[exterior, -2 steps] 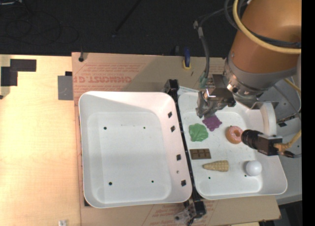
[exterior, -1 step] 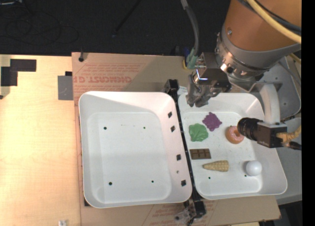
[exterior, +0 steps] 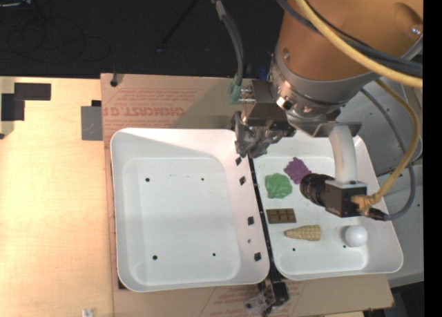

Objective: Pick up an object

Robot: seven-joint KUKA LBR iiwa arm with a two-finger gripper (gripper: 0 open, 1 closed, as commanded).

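Observation:
My gripper (exterior: 250,144) hangs over the back left corner of the right bin (exterior: 387,257), near the divider between the two bins. In the right bin lie a green lump (exterior: 278,184), a purple lump (exterior: 297,168), a brown chocolate bar (exterior: 281,215), a tan cone (exterior: 304,233) and a white ball (exterior: 356,235). The green lump is the nearest to the gripper, a little to its front right. I see nothing held at the gripper.
The left bin (exterior: 131,170) sits beside the right one on a cardboard sheet (exterior: 152,105). The large orange and grey arm (exterior: 338,39) looms over the back of the right bin. A wooden bench top (exterior: 48,205) extends to the left.

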